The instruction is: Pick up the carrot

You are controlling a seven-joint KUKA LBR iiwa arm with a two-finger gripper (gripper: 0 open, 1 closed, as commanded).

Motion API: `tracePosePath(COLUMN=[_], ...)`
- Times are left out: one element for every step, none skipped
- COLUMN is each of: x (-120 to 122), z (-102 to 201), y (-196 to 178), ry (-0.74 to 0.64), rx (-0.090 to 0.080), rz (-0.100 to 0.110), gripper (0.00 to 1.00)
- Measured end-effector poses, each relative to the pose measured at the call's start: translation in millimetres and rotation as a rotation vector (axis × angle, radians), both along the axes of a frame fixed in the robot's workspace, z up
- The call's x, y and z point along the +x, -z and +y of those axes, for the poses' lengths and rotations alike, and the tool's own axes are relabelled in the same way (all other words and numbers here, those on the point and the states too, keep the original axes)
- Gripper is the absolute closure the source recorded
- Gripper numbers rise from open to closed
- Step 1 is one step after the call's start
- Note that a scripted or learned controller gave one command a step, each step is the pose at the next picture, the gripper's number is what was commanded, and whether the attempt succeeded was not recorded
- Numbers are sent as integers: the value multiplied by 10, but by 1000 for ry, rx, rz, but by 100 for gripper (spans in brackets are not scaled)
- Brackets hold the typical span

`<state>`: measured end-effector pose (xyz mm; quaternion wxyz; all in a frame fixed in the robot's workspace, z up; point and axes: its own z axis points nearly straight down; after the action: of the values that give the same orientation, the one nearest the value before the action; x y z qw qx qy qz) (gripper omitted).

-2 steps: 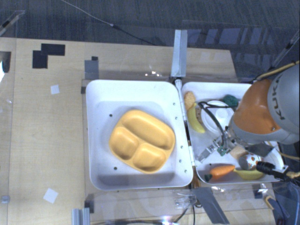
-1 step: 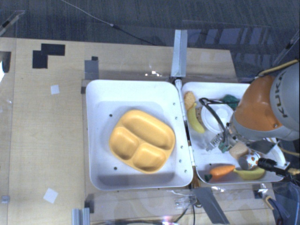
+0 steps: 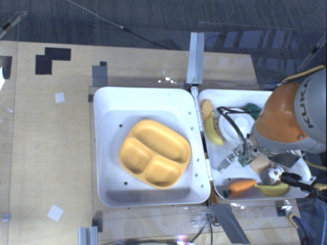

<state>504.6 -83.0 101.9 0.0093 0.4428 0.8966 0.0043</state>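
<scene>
The gripper [image 3: 232, 160] hangs low over the middle of the right bin [image 3: 265, 197], its metal fingers [image 3: 226, 162] pointing toward seven o'clock; the view does not make clear whether they are spread or closed, and nothing is seen between them. The carrot [image 3: 241, 186] lies at about five o'clock from the fingertips, near them but apart, along the bin's front wall, its green end toward the left. Just at its three o'clock lies a yellow banana [image 3: 273, 189]. At eleven o'clock from the gripper a second banana [image 3: 213, 130] lies along the bin's left wall. The arm's orange band [image 3: 280, 117] rises at two o'clock. In the left bin [image 3: 110, 188] sits a yellow divided tray [image 3: 155, 152].
</scene>
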Motion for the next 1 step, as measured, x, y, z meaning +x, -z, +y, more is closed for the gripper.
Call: tracePosePath(x=[437], z=[-60], y=[-262], ry=[355], rx=[4], rz=[15], gripper=[0])
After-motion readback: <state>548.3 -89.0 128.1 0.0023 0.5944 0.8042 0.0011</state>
